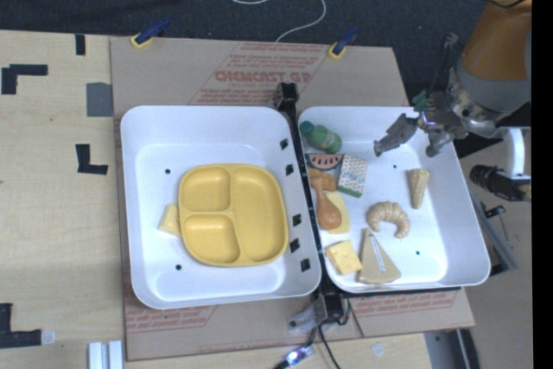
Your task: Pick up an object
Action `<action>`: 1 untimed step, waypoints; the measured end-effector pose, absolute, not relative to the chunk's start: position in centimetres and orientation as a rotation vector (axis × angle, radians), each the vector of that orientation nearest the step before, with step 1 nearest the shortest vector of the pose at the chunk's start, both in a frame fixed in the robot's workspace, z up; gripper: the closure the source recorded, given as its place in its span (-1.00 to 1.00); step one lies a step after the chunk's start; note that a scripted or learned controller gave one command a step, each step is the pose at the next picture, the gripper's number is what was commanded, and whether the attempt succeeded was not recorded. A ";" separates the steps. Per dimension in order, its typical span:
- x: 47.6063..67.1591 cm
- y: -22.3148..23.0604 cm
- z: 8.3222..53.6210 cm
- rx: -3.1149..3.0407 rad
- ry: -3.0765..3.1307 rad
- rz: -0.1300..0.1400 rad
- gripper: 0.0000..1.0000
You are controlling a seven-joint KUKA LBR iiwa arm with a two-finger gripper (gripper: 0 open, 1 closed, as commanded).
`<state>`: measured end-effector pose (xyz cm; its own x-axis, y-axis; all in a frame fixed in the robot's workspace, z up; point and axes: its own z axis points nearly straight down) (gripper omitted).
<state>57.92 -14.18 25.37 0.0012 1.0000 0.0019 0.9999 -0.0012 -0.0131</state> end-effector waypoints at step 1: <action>58.1 -14.2 26.0 -2.219 -2.222 0.002 -1.00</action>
